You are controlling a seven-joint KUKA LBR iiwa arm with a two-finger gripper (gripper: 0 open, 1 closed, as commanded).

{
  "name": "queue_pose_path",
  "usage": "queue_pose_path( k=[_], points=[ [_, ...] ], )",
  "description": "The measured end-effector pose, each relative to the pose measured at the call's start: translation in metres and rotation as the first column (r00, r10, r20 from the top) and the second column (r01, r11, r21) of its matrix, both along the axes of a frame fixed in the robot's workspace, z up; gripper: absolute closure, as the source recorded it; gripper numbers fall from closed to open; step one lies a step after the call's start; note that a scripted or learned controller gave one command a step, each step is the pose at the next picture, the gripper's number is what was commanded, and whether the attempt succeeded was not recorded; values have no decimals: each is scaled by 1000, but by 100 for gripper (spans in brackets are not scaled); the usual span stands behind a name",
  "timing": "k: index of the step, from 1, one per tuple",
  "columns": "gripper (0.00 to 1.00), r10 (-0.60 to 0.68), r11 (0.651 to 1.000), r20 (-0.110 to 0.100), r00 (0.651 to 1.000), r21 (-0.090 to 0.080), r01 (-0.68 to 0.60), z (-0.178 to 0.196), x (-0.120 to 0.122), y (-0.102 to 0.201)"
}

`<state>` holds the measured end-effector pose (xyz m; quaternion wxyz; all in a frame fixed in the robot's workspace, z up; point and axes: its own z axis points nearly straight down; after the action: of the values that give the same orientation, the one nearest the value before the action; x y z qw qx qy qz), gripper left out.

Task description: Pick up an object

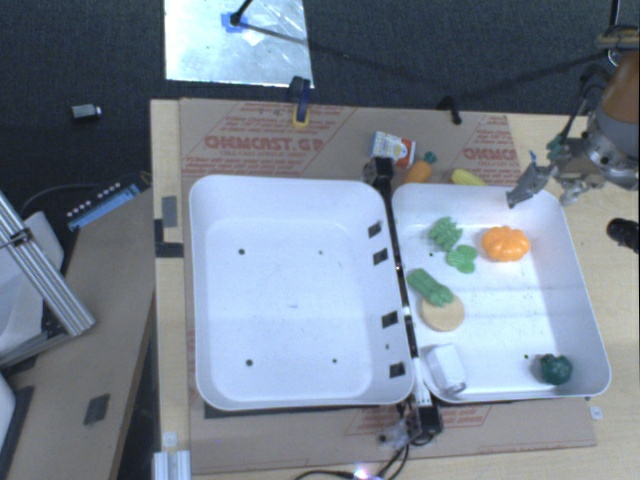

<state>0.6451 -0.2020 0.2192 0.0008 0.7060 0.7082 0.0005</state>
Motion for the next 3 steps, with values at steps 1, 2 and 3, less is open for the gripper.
queue_pose_path(
  k=[1, 2, 3],
  points=[
    [0, 2, 1000, 22, 1000, -6, -2, -100, -10, 38],
    [0, 4, 1000, 13, 1000, -1, -4, -130, 29, 69],
    [0, -5, 1000, 2, 1000, -3, 5, -133, 23, -2]
  ],
)
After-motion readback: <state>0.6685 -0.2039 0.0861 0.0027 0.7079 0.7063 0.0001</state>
